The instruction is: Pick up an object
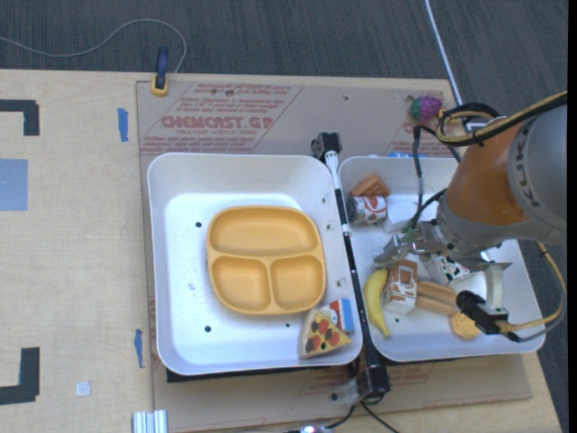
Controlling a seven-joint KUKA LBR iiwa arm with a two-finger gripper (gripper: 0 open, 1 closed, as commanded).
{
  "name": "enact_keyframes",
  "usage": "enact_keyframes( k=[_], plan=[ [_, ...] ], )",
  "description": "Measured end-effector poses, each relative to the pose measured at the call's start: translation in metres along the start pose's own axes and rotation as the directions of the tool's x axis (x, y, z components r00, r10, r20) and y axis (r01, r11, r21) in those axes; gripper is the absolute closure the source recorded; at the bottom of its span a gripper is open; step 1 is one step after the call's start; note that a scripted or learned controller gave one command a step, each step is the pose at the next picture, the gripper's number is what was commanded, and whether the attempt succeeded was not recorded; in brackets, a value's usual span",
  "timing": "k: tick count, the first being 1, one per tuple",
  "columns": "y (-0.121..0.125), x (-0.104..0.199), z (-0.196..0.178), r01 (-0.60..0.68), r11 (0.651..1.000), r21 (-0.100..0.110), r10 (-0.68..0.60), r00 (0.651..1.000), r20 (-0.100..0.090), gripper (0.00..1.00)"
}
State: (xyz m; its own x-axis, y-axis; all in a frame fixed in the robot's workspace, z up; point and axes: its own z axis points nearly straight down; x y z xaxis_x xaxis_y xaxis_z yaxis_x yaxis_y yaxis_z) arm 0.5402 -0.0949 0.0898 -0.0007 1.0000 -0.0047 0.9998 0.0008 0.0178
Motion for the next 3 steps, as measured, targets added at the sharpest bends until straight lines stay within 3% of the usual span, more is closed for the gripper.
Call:
enact_keyframes(
  k=[2, 3],
  plan=[
    [-0.018, 0.002, 0.0, 0.001, 1.0, -0.002, -0.001, 1.0, 0.0, 0.0],
    [-0.017, -0.001, -0.012, -0.003, 1.0, -0.007, 0.003, 1.0, 0.007, 1.0]
  ],
)
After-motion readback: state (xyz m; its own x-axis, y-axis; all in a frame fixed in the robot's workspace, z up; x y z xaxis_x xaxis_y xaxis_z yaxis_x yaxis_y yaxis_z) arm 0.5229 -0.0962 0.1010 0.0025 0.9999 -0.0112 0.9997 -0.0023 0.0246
